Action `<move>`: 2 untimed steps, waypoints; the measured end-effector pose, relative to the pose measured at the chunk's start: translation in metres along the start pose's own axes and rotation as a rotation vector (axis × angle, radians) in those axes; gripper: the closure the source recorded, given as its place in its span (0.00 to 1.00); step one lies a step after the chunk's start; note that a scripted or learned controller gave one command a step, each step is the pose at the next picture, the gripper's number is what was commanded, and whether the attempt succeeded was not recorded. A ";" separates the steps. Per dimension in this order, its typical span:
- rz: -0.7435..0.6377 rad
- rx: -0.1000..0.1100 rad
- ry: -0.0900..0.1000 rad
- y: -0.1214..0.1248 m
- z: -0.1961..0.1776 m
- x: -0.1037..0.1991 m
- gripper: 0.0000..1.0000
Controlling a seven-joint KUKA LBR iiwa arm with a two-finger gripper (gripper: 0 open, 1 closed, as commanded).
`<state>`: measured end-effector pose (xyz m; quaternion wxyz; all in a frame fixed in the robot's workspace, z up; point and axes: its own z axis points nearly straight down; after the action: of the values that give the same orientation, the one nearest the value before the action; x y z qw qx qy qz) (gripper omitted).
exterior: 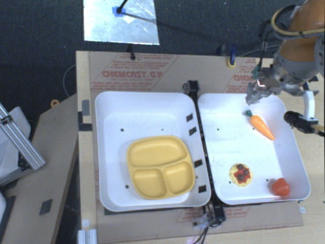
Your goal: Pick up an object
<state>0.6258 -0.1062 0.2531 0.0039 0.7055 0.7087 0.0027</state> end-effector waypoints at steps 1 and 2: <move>-0.004 0.007 0.003 0.009 0.014 0.047 1.00; -0.006 0.005 0.004 0.020 0.007 0.105 1.00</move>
<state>0.6450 -0.0016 0.2464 0.0006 0.7032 0.7110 0.0022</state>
